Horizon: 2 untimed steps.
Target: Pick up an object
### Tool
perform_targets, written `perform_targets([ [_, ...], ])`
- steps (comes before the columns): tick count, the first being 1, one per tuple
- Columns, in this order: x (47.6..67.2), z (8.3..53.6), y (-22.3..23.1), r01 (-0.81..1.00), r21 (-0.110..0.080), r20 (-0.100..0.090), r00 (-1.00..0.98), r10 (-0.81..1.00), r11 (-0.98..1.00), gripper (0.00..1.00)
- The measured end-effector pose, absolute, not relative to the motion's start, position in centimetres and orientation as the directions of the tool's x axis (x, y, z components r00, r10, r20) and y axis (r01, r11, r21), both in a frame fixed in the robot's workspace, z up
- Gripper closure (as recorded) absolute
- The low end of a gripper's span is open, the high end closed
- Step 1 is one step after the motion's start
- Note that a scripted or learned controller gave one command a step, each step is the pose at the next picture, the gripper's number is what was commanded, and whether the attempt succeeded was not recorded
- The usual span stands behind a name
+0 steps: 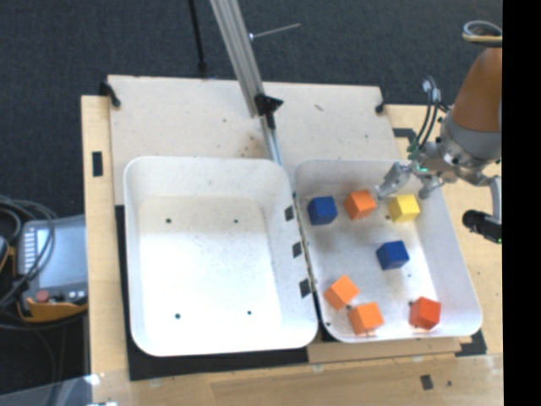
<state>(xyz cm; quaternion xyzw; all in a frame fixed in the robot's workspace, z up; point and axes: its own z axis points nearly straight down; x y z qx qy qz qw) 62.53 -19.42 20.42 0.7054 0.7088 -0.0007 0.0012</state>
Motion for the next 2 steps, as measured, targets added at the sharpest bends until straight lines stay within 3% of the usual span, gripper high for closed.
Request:
perform_targets([
  [1, 62.1, 15.9, -20.3, 1.000, -0.003, -0.002, 0.001, 1.000, -0.001, 0.00],
  [2, 63.0, 13.2, -20.6, 1.000, 0.023, -0.010, 0.000, 1.000, 0.000, 0.00],
])
